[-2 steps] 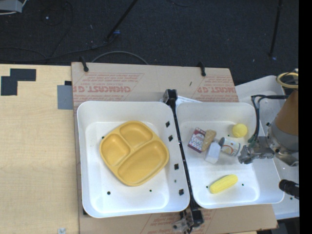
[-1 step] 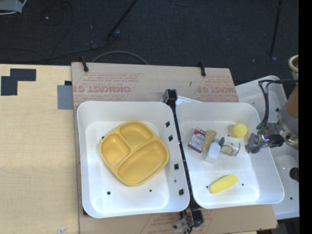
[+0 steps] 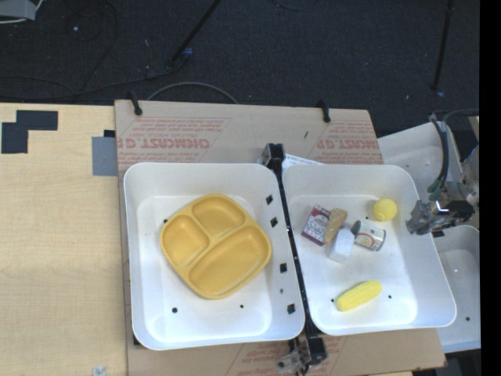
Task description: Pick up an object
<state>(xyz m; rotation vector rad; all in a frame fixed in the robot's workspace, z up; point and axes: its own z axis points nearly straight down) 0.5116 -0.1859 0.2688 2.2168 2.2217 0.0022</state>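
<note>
Yellow: one tray [image 3: 215, 245], one corn cob [image 3: 359, 295], one ball [image 3: 384, 209].

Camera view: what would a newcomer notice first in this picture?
The big yellow divided plate in the left bin stands out first. Next, in the right bin, a yellow corn cob lies near the front and a yellow ball farther back. The gripper sits at that bin's right edge.

Glossy yellow plastic tray [image 3: 216, 245]; smooth white plastic bins [image 3: 145, 288]; matt cardboard [image 3: 235, 135].
</note>
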